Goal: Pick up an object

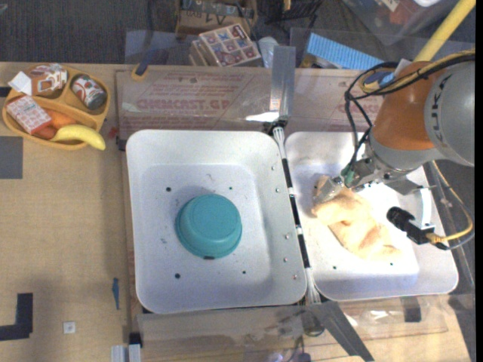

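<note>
**Arm low over the right bin, beside a pale yellow object**

Wooden bench point(60, 225) fills the lower and left part of the camera view, and behind it the floor is crowded with boxes and loose items. On the bench stand two shallow white bins, side by side and touching along their inner edges.

Inside the left bin point(143, 164) sits one teal bowl point(210, 225), turned upside down, a little below the middle of the bin floor. Nothing touches it.

Inside the right bin point(438, 277) lies a pale yellow object point(358, 225) (soft-looking and crumpled, maybe cloth or a soft toy; I cannot tell which). It rests near the middle of the bin floor, and its upper left end reaches toward the gripper.

The grey arm point(445, 119) comes in from the right side of the view, with its orange band point(407, 119) just above the wrist and black cables looping over it. The gripper point(332, 189) is low in the right bin, at the upper left end of the yellow object, touching it or almost touching it. Whether the gripper is grasping or released cannot be told, because this part is small and blurred.

At the far left of the bench, well apart from both bins, stands a yellow tray point(15, 119) with toy food, including a banana point(79, 135) at its lower edge.
</note>
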You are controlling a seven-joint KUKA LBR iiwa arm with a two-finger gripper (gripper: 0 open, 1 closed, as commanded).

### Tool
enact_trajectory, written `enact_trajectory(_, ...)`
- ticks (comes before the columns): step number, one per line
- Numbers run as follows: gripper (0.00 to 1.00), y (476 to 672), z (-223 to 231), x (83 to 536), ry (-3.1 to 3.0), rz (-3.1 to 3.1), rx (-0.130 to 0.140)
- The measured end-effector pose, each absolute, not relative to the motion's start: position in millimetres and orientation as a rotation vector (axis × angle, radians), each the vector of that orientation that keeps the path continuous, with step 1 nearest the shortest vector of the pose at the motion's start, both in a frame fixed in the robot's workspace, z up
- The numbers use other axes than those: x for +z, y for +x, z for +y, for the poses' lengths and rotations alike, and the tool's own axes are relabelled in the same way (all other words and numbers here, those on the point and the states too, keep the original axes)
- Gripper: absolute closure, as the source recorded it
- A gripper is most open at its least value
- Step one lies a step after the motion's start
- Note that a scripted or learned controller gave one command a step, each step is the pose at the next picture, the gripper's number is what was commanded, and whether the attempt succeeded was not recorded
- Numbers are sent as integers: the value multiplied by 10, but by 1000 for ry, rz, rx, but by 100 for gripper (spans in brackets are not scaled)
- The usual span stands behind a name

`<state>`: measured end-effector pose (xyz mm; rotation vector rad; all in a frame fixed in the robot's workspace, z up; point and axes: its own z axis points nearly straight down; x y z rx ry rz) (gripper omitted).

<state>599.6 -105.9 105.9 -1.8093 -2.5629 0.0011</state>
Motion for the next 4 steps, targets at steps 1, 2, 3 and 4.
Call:
enact_trajectory(1,0,6069,-1003,876,-1833,-2556,-4)
enact_trajectory(2,100,6086,-1012,957,-1835,-2556,-7)
enact_trajectory(3,0,6086,-1012,959,-1835,-2556,-8)
enact_trajectory(4,100,6091,-1023,1025,-1835,-2554,-7)
